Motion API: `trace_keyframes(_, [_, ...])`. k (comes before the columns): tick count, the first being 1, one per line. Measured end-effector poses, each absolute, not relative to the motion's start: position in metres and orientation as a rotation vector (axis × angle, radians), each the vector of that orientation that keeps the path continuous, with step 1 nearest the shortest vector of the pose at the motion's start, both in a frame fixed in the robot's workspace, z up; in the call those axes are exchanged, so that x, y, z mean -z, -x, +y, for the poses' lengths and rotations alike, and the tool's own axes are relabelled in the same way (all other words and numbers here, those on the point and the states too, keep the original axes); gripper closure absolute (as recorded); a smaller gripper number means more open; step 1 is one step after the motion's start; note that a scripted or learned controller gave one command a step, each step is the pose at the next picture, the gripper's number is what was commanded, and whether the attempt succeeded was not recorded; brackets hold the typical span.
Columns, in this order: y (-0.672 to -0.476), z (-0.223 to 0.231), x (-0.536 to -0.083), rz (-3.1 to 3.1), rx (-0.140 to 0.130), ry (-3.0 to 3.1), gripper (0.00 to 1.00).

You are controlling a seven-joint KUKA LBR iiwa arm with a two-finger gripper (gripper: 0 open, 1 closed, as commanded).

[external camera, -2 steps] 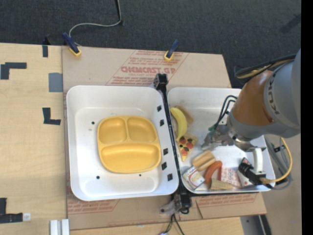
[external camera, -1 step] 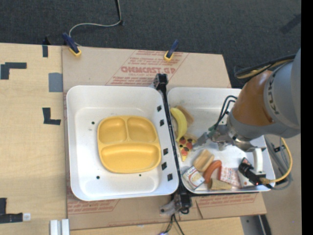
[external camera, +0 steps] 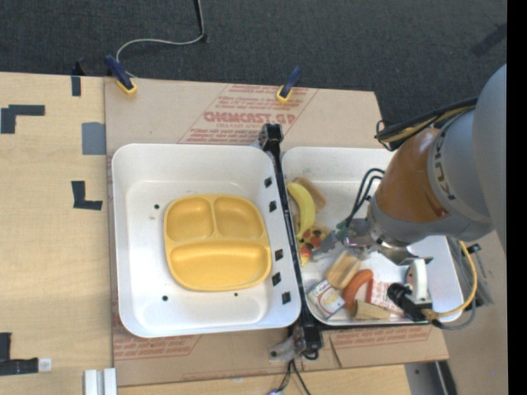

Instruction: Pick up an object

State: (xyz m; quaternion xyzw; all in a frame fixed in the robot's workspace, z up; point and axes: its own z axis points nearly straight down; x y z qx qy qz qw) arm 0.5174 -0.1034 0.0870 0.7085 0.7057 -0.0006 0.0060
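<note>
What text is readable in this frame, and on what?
"CHEMCAST GP", red print, on the brown sheet behind the white bins.
Smaller red lines under it: too blurred to read.
Red print on the sheet's front edge: unreadable.
Packet in the right bin: markings too small to read.

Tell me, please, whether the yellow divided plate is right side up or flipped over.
Right side up: the yellow plate in the left bin shows its three recessed compartments facing the camera.

Dark carpet (external camera: 329,23) is covering the floor beyond the bench, a thin cable (external camera: 193,11) trailing across it. 2 clamps (external camera: 121,73) are pinning brown cardboard (external camera: 239,113) onto the pale wooden benchtop (external camera: 41,220).
</note>
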Motion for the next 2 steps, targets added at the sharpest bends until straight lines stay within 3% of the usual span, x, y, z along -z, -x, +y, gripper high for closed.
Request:
trace_keyframes(1, [-0.573,-0.096,-0.086,2.218,-0.003,-2.216,0.0])
trace_keyframes(2, [-0.665,-0.101,-0.085,2.222,0.0,-2.217,0.0])
